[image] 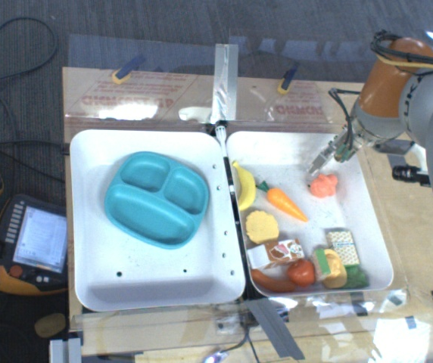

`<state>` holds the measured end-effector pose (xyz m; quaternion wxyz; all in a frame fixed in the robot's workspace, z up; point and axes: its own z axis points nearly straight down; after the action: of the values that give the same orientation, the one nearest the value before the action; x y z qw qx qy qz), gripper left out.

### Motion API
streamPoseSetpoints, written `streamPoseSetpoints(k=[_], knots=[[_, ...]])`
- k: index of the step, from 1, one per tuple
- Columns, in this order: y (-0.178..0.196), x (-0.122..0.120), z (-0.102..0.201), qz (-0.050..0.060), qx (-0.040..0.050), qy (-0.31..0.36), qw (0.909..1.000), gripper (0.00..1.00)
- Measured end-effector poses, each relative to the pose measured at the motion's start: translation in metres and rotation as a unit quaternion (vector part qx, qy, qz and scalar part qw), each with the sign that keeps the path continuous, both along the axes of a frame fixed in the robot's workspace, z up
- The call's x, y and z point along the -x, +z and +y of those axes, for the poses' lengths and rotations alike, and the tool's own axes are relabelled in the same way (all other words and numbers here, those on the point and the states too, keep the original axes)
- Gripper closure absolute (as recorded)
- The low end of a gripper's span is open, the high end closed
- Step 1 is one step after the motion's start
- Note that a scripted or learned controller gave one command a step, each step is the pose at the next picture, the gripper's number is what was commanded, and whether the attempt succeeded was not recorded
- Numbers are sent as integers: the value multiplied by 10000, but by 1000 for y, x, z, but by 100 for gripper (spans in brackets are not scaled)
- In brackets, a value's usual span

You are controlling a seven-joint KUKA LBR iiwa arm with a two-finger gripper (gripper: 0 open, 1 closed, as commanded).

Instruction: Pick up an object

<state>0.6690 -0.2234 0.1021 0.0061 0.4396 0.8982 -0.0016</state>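
Gripper [324, 159] hangs over upper part of right bin [377, 225], fingertips just above and left of the pink toy [323, 185]; whether its fingers are parted or closed cannot be told at this resolution, and nothing is seen between them.

Contents, largest first:
- Left bin [88, 278]: teal divided plate [157, 197], three compartments, lying tilted toward centre.
- Right bin: banana [244, 186] against the dividing wall; carrot [286, 202] near middle; round yellow piece [261, 225] below banana; small printed carton [277, 252]; tomato [301, 271]; pale checked packet [341, 245]; a cluster of yellow and green bits at lower right.
- Pink toy, smallest candidate, alone in upper right part of bin, apart from carrot.

Handling judgement: pink toy looks like light, hollow plastic play food, rounded and smooth, so likely to squirt out of a pinch. Best taken across its widest middle, fingers straddling both sides, approach from straight above. Clear space around it helps.

Writing: faint reversed red lettering on cardboard [133, 97] behind bins, not legible. Carton print too small to read.
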Motion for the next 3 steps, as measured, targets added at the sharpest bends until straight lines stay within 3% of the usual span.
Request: streamPoseSetpoints(k=[1,2,3], knots=[[-3,40,62,46,-50,-1727,9849,100],[-9,89,-3,-28,2,656,9978,100],[-10,48,91,-47,-52,-2188,9758,100]])
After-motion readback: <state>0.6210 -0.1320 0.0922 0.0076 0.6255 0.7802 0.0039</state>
